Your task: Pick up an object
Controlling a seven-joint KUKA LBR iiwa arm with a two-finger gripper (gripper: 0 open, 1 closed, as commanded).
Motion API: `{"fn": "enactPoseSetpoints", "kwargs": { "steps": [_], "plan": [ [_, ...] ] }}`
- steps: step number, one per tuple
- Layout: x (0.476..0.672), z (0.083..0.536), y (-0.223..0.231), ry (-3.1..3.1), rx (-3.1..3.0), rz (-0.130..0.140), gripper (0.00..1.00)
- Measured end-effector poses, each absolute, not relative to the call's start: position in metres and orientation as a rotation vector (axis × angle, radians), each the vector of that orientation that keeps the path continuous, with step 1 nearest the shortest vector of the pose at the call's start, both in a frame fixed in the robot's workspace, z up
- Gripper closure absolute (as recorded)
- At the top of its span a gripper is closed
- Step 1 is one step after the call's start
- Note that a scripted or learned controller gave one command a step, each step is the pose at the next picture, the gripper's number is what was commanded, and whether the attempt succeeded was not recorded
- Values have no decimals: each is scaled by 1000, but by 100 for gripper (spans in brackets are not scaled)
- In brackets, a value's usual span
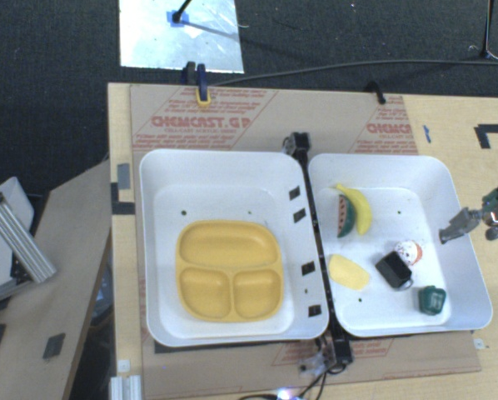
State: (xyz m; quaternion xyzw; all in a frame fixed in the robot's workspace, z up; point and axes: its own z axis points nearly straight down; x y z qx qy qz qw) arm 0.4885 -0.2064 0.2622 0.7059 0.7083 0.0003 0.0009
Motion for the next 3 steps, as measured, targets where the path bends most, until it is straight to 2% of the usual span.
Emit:
{"fn": "enactPoseSetpoints", "kwargs": {
  "steps": [3],
  "plan": [
    [507,102,-189,2225,2219,7,0]
  ]
}}
